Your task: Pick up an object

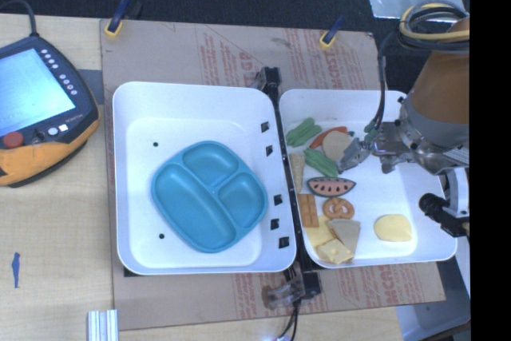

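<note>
The pincer [354,156] hangs low over the right bin [427,251], its dark tips pointing toward the toy food; whether it is wide or narrow cannot be told from this slant. Just beside the tips lies a green pod [321,164], its long axis slanting away from them, with a watermelon slice [331,187] just below and a pretzel [338,208] beyond. A yellow round [394,227] sits farther out, apart from the pile. The pod looks the nearest candidate.

We observed the arm [437,104] reaching in from the right, gripper [351,158] low and pointing left.
</note>
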